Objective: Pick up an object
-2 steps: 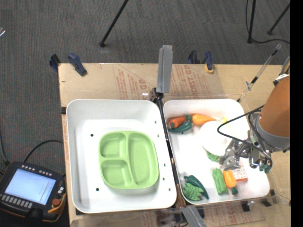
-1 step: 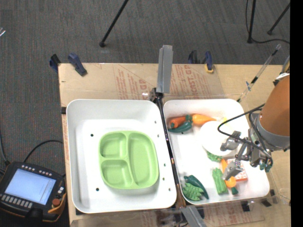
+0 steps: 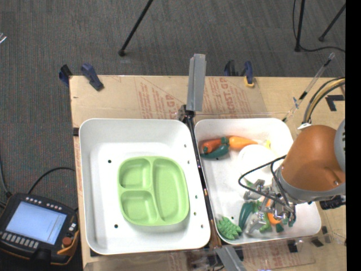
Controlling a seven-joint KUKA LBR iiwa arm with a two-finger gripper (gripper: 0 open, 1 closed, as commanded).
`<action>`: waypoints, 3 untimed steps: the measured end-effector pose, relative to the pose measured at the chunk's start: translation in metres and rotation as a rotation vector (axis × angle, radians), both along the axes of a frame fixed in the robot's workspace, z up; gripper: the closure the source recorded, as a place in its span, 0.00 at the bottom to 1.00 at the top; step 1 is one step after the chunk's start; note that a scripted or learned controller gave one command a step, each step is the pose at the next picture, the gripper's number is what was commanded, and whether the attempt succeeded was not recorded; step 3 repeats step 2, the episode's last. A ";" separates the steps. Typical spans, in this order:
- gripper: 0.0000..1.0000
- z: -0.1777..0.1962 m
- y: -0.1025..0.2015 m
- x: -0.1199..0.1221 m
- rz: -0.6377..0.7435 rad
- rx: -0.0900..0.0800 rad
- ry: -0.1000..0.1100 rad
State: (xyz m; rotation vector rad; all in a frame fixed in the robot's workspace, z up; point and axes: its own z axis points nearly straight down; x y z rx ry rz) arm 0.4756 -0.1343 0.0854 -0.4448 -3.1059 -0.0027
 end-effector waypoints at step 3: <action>0.00 0.001 0.012 0.015 -0.083 -0.001 0.000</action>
